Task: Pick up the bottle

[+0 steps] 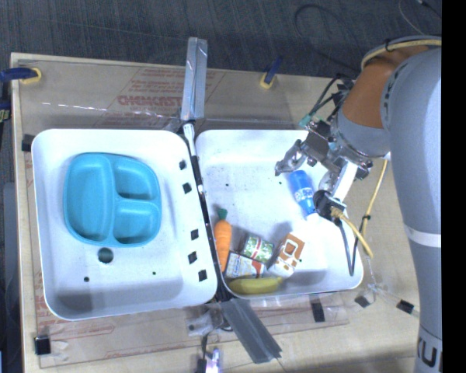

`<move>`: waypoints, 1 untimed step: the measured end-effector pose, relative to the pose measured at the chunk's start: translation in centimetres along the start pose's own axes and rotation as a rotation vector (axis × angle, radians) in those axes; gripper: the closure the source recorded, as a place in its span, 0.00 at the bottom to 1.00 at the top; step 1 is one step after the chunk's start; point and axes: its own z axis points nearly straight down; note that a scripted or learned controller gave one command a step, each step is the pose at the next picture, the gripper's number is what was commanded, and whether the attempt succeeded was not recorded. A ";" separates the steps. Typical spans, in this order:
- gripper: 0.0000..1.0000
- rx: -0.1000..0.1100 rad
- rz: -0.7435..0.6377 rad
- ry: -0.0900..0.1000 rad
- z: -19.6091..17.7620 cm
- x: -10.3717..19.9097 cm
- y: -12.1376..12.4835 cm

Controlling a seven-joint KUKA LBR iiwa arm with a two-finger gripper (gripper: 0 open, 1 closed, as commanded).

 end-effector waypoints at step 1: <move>0.00 0.000 -0.005 0.000 -0.6 -0.1 0.0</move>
